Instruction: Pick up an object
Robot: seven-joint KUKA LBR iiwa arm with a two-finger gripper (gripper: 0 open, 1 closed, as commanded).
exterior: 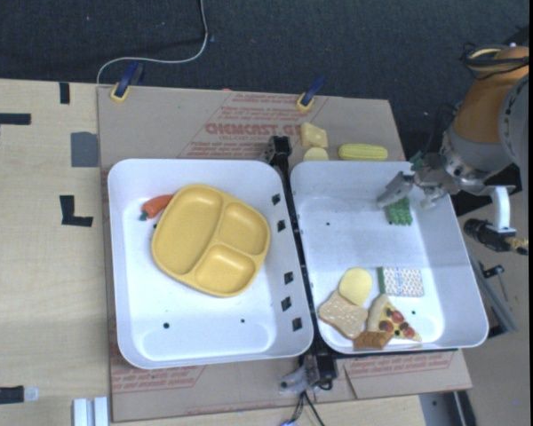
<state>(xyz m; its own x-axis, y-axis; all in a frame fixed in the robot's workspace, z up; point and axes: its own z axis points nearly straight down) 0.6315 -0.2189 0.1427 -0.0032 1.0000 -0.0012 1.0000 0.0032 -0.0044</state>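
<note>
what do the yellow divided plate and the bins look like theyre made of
The yellow divided plate looks like moulded plastic: uniform colour, soft sheen, rounded compartment ridges. The two white bins look like thin formed plastic, smooth and slightly glossy with rounded rims, though painted metal cannot be ruled out.

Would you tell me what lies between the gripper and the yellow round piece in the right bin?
In the camera view, bare white bin floor separates the gripper from the yellow round piece.

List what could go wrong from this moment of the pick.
1. The gripper sits over the green object close to the right bin's back wall, so a descent may clip the rim.
2. That object looks small and flat, so it could slip away.
3. The pizza slice and neighbouring pieces lie packed together, hard to single out.
</note>
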